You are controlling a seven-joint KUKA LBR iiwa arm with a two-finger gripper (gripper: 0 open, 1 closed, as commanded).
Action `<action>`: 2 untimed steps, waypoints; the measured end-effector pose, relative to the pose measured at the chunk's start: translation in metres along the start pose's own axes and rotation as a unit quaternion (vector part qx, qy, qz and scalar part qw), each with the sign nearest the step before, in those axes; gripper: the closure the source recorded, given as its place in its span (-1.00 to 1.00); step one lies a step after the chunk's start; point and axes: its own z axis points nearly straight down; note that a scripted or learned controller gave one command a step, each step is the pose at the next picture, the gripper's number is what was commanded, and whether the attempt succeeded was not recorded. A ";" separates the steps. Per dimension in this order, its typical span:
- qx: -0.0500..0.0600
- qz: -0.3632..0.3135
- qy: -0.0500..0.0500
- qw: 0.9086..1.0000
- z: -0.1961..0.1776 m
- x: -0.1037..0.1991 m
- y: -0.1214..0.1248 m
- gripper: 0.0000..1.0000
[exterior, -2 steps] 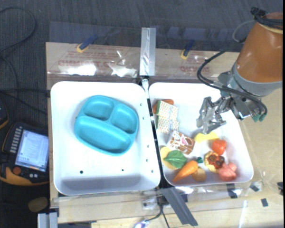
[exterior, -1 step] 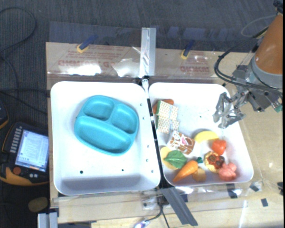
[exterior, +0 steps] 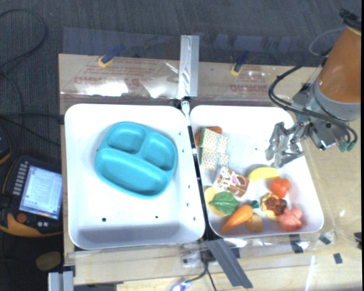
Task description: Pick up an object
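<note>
The counter (exterior: 79, 65) carried two white bins; the left bin (exterior: 79, 180) held a blue divided plate (exterior: 136, 157). The right bin (exterior: 255, 123) held toy food heaped at its near end. The gripper (exterior: 283, 145) hung above the banana (exterior: 264, 174), fingers spread and grasping nothing. The tomato (exterior: 279, 187) touched the banana, so I feared a descent might nudge both and close on air.

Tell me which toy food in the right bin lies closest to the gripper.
The yellow banana-like piece, lying just below the gripper in the right bin. The tomato, carrot and green leafy piece all sit farther toward the bin's front.
</note>
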 end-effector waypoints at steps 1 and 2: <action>0.001 -0.074 0.001 0.997 -0.008 0.030 -0.043 1.00; 0.000 -0.196 0.002 0.981 0.074 0.026 -0.037 1.00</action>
